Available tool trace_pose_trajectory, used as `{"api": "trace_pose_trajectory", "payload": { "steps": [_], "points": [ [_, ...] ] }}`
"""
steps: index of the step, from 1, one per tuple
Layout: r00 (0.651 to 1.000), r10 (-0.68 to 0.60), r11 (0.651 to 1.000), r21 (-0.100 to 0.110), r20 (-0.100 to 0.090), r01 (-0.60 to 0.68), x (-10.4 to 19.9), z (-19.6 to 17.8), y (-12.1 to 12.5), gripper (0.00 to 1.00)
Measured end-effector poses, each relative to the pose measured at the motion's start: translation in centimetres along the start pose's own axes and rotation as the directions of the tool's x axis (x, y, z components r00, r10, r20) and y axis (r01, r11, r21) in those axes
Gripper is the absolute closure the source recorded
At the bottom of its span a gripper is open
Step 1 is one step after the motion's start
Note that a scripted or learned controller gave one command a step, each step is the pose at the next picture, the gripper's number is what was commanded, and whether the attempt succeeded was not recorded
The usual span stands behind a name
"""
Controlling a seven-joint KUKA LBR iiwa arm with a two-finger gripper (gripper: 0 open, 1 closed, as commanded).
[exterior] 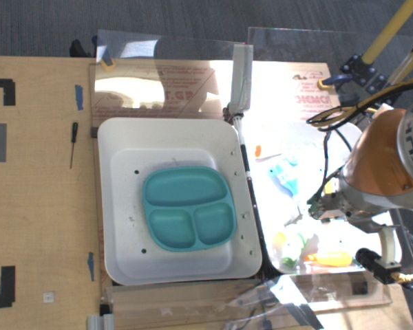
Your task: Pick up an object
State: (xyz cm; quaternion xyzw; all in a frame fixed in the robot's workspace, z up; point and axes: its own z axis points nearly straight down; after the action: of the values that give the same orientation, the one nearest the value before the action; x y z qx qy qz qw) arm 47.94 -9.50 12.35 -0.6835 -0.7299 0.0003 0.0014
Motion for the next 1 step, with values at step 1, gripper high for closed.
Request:
{"api": "trace_pose_trajectory", "payload": {
  "steps": [1],
  "points": [
    [1.000, 0.000, 1.000, -0.002, 0.000, 0.000, 0.02, -0.98, 0.08, 1.00]
  ]
}}
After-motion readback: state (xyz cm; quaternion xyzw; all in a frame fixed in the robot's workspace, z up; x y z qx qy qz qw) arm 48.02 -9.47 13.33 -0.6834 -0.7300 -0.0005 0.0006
